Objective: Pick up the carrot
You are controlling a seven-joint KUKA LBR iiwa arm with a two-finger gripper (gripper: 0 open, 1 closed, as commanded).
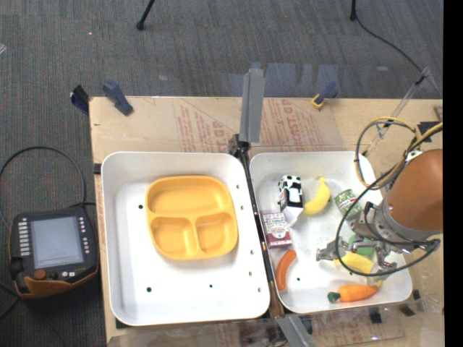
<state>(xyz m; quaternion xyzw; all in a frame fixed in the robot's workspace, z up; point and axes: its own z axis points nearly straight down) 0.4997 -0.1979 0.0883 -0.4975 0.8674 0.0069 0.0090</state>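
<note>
You cannot tell how the pincer [359, 251] is set. Bring it straight down over the carrot [354, 293], missing the lemon [357, 262].

Two bins sit side by side on the bench: the left bin [123, 194] holds a divided plate [192, 216], and the right bin [318, 161] holds the rest. In it a banana [317, 196] lies just right of a small carton [291, 191], with a little box [276, 229] nearer the dividing wall. The carrot [353, 293] lies at the near edge (just below the gripper [359, 255]), and a pendant [52, 254] rests on the floor left of the bench.
</note>
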